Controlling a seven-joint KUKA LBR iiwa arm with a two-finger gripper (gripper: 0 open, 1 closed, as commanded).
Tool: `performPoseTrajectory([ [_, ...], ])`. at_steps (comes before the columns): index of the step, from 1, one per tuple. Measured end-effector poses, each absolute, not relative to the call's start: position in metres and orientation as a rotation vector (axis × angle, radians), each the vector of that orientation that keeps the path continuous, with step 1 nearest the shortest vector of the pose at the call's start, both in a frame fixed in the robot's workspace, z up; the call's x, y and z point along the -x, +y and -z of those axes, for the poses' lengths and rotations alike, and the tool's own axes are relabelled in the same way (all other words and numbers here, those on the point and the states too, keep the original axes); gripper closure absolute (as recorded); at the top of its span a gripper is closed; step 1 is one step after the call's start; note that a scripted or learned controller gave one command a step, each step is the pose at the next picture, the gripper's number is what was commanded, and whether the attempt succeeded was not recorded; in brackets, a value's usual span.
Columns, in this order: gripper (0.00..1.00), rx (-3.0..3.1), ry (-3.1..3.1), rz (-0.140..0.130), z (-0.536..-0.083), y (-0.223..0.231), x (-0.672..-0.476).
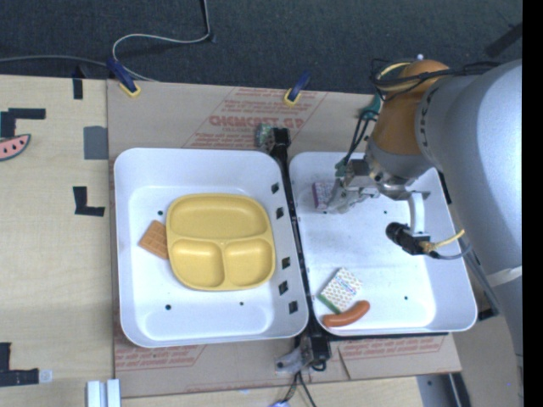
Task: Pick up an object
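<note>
My gripper [333, 200] reaches down into the back left part of the right bin [399, 312], below the orange wrist band. A small purple object [318, 195] lies just left of the fingertips, touching or nearly touching them. Near the front of the same bin lie a white and green checkered packet [341, 289] and an orange-red sausage [346, 314]. The left bin [144, 312] holds a yellow divided plate [222, 240] with a brown cracker [154, 239] tucked at its left edge.
The grey arm [484, 168] covers the right side of the right bin. A black cable connector [407, 237] hangs over that bin's middle right. Clips and a dark divider [288, 244] run between the bins. Cardboard [221, 117] lies under both bins.
</note>
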State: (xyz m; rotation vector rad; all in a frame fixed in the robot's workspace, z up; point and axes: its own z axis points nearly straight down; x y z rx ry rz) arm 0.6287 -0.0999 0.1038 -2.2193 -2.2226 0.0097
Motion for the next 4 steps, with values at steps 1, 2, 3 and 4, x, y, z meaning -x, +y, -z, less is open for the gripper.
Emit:
performPoseTrajectory([
  [1, 0.0, 2.219, -2.223, -0.011, -0.104, -0.1, -0.629],
  [2, 1.0, 2.218, -2.223, -0.011, -0.113, -0.1, -0.628],
  [3, 0.0, 2.218, -2.223, -0.012, -0.113, -0.1, -0.628],
  [4, 1.0, 2.217, -2.222, -0.012, -0.122, -0.099, -0.628],
])
